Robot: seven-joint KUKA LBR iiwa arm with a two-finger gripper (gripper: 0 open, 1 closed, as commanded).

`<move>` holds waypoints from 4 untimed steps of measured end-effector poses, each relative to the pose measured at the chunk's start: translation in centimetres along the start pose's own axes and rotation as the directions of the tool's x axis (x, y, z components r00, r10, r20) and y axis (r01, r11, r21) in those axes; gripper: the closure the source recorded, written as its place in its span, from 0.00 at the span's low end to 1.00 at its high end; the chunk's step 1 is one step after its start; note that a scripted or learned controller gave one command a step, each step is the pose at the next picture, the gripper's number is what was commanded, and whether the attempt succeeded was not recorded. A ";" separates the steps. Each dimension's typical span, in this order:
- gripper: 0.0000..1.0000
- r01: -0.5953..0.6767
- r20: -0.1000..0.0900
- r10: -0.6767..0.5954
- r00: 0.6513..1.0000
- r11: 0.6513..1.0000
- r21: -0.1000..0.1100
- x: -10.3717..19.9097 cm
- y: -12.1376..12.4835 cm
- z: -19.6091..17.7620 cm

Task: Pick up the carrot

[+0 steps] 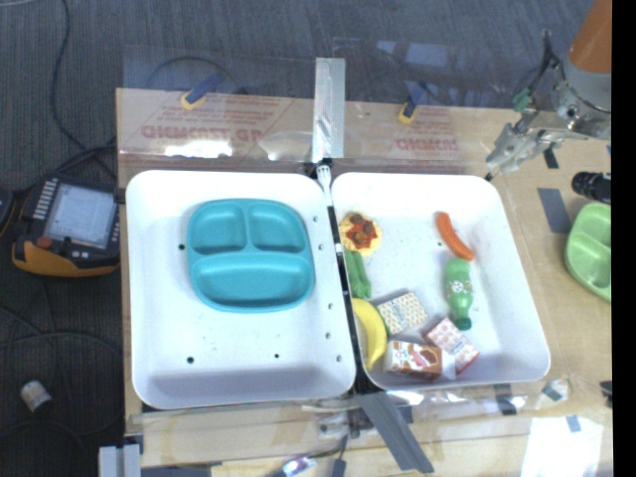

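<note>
The carrot (453, 235) is a small orange piece lying at a slant in the upper right part of the right bin (507, 266). Nothing rests on it or touches it; a green bottle (458, 291) lies just below it. My gripper (521, 155) hangs outside the bin, above its far right corner and over the bench, well up and to the right of the carrot. Its fingers look spread apart with nothing between them. The arm's orange band (596, 28) shows at the top right edge.
The right bin also holds a pizza slice toy (359, 233), a green vegetable (358, 274), a banana (373, 331) and small boxes (415, 358). A teal divided plate (250, 253) sits in the left bin (159, 356). A green object (594, 246) lies right of the bins.
</note>
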State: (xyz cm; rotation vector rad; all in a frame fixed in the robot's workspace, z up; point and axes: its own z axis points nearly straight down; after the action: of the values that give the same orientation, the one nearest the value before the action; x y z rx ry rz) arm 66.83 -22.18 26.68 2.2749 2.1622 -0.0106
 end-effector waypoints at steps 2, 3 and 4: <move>1.00 -0.095 -0.004 0.095 0.995 0.995 -0.001 0.3 0.0 -3.3; 1.00 -0.126 -0.004 0.126 0.992 0.992 0.000 0.3 0.0 -3.3; 1.00 -0.114 -0.001 0.114 0.993 0.993 0.001 0.7 -0.1 -1.0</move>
State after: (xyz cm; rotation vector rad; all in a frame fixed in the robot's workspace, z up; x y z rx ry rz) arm 66.78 -21.46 27.70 2.3955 2.0293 -0.0092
